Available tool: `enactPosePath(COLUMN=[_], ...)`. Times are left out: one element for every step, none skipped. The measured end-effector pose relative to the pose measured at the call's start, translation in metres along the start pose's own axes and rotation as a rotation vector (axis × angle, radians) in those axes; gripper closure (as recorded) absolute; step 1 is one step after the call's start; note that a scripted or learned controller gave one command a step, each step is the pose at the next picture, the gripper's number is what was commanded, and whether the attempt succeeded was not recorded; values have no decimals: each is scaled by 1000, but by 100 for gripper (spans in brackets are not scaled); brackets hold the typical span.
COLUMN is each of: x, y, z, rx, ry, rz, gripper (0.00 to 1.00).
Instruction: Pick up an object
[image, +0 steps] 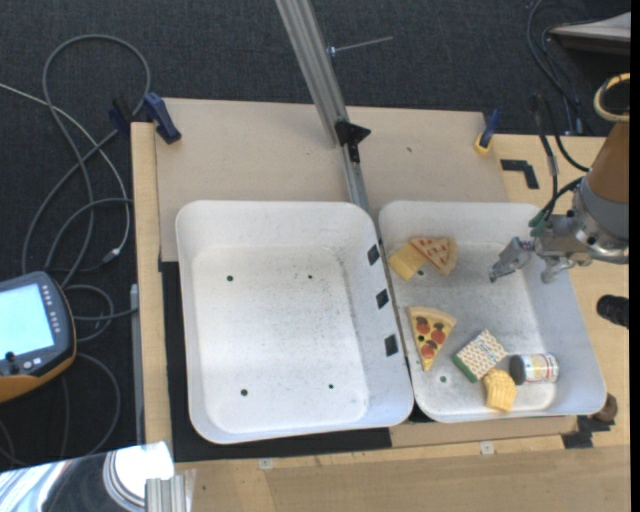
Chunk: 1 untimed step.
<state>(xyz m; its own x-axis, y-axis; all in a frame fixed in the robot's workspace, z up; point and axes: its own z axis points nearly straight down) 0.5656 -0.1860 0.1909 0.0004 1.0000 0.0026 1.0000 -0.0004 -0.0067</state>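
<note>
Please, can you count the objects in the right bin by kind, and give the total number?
Pizza slices: 2, one at the top, one lower down
Yellow pieces: 2, one beside the top slice, one near the front wall
Patterned green-edged block: 1
Small jar with dark lid: 1
Total: 6

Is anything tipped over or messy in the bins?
A little. The small jar lies on its side near the front of the right bin, instead of standing up. Beside it, the toys sit in a loose jumble: two pizza slices, a speckled block and a yellow piece. Nothing looks broken or spilled.
</note>
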Motion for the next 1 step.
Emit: enactPosePath(x=[-5], y=[5], z=[46], rx=[0], ry=[0], rz=[0], gripper=[0])
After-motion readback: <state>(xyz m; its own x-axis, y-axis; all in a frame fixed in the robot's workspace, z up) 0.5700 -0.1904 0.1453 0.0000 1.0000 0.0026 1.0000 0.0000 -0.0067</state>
